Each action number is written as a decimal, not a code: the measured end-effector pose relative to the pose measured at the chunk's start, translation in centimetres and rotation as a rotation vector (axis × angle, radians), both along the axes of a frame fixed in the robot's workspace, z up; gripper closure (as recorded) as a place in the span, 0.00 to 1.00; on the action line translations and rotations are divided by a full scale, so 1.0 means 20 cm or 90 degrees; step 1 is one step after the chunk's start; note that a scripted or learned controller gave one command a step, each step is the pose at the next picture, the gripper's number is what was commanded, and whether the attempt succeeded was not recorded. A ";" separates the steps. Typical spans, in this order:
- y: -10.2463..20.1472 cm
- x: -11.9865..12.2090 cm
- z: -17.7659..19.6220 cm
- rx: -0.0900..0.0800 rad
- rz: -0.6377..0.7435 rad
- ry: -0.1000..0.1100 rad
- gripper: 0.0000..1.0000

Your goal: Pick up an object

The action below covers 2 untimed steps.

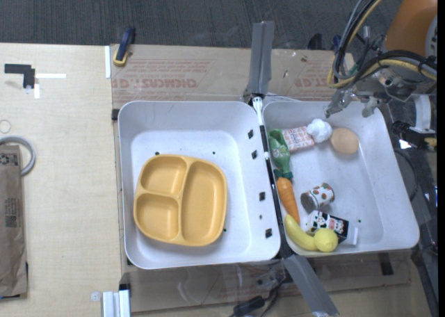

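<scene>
The end effector [353, 103] hangs over the far right corner of the right shallow white plastic bin [395, 190], its metal fingers angled down beside the rim; nothing sits between them, and whether they are spread or closed cannot be told from here. Grey arm and orange band [416, 4] rise behind it, with black cables looping above.

Just inside that corner lie a tan rounded egg-like object [344, 141] and a crumpled white ball [320, 128], touching a pink-and-white labelled packet [297, 138] whose print is too small to read. Along the bin's left wall run a green leafy toy [280, 153] and an orange toy carrot [288, 199]. Near the front edge sit a yellow toy banana [298, 234], a yellow lemon [325, 240], a black-and-white patterned carton [328, 224] and a small brown-and-white cup [321, 194]. The bin's centre and right side are bare floor, leaving open room.

The left white bin [132, 169] holds a yellow three-compartment plastic plate [182, 199], with free margin all round it.

Behind both bins lies a brown cardboard sheet [167, 72] with red lettering, mirrored and hard to read. On the pale wooden worktop [62, 121] a brown paper bag [12, 211] lies at the left edge.
</scene>
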<state>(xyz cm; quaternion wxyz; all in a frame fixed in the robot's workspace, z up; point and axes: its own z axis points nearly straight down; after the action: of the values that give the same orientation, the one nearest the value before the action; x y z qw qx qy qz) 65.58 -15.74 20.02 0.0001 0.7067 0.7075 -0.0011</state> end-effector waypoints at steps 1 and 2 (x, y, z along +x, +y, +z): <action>-0.12 -0.12 -0.36 0.000 0.104 0.000 0.00; -0.13 -0.11 -0.54 0.000 0.201 -0.001 0.00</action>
<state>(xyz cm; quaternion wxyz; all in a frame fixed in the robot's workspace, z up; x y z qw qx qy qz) 63.47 -18.32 9.24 0.0011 0.5867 0.8098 -0.0004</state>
